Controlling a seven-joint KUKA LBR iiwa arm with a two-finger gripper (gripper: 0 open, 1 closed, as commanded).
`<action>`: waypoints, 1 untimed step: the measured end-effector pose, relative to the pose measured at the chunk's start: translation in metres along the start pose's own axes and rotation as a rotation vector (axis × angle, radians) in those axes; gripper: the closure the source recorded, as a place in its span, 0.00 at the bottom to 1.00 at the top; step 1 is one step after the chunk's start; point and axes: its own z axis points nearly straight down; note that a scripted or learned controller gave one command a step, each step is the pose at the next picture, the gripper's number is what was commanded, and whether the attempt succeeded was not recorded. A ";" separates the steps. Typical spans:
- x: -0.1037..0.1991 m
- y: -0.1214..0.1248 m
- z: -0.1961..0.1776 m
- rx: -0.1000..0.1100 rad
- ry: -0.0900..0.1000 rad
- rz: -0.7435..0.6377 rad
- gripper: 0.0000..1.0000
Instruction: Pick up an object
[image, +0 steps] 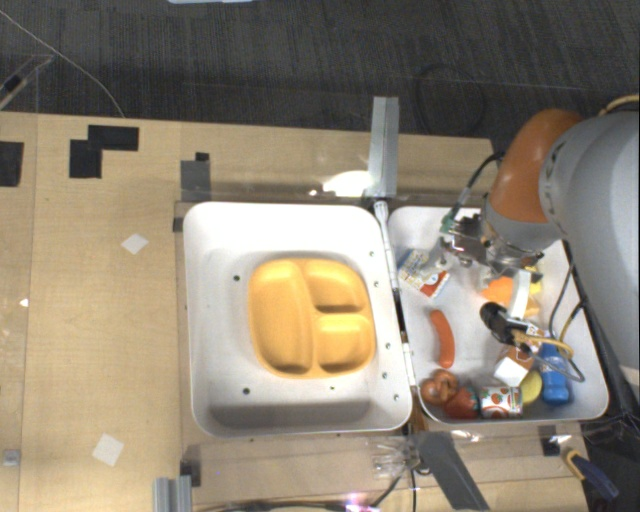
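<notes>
Yellow tray (305, 315) is seen in the left bin (205, 330); at three o'clock, the gripper (470, 243) is poised over cluttered right bin (590, 385), grip state untellable.

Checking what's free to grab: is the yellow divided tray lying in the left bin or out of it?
In: the yellow divided tray lies flat inside the left white bin.

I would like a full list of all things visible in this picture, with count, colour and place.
bins: 2, white, side by side on the bench
divided tray: 1, yellow, in the left bin
sausage: 1, red-orange, middle of the right bin
small packet: 1, white, blue and red, upper left of the right bin
can: 1, red and white, near edge of the right bin
mixed small items: several, yellow, blue and others, right bin's near right corner
arm: 1, grey with orange band, over the right bin
</notes>
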 end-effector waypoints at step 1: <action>0.014 -0.038 -0.075 -0.007 0.002 -0.037 0.00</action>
